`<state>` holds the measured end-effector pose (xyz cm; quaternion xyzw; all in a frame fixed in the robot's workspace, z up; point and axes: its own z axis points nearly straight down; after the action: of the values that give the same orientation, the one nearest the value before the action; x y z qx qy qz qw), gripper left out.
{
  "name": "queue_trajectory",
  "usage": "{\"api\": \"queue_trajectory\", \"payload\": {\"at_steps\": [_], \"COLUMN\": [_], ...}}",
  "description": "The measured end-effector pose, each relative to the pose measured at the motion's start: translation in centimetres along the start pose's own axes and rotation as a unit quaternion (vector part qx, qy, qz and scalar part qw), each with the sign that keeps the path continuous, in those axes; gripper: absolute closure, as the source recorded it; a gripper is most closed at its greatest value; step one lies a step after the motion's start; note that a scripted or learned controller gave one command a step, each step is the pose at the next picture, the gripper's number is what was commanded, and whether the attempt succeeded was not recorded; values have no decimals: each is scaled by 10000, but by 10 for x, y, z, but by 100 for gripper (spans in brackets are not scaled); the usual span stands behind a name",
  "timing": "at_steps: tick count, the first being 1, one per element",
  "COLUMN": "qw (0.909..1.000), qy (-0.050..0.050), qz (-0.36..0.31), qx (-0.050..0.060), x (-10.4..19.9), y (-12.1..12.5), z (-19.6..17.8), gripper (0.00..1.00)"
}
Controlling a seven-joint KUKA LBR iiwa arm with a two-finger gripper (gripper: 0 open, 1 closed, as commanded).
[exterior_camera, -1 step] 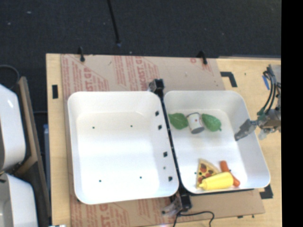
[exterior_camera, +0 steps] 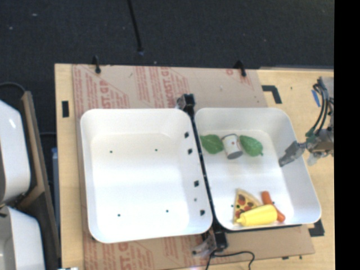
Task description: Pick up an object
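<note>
Gripper (exterior_camera: 288, 154) poised over right bin's (exterior_camera: 298, 129) rim, nothing seen held; opening cannot be told. Toys left grouped inside.

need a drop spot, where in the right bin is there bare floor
In the right bin, bare floor lies between the small can with its green leaves and the pizza slice. The near corner around the yellow piece is crowded.

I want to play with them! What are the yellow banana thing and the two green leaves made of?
The yellow banana thing looks like smooth, slightly shiny plastic: its colour is even and bright, like toy food. The two green leaves look like matte plastic or maybe fabric; they seem flat and dull, but the picture is too blurry to be sure. All lie in the white bin, which looks like glossy moulded plastic.
</note>
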<state>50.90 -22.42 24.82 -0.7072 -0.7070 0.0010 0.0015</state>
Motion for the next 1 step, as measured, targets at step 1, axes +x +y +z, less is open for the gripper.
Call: {"api": "queue_trajectory", "payload": {"at_steps": [1], "qw": [10000], "qy": [8], "qz": [-3], "qx": [19], "x": [5], "y": [-1], "z": [46], "gripper": [0]}}
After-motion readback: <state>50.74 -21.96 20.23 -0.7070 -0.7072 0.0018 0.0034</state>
